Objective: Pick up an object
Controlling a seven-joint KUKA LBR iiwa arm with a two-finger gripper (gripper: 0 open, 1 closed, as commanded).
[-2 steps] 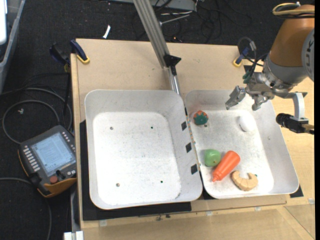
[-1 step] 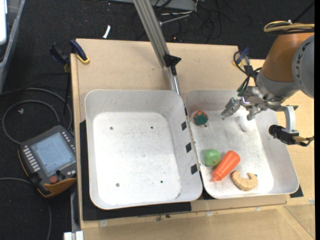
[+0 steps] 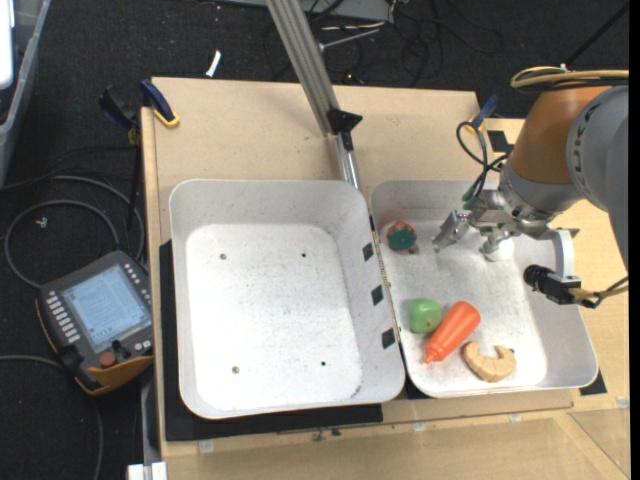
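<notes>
Overhead view of the table [image 3: 260, 128] with two white bins. The left bin [image 3: 200, 298] carries no objects; all four candidates lie in the right bin [image 3: 570, 363]: a small green-and-orange item [image 3: 402, 235] near the divider, and a green piece [image 3: 424, 315], an orange carrot [image 3: 452, 331] and a tan crescent [image 3: 489, 361] clustered toward the front. The gripper [image 3: 478, 236] hangs over the bin's rear, fingers spread with nothing between them, presumably placed there to descend on an object, the small item lying nearest.
</notes>
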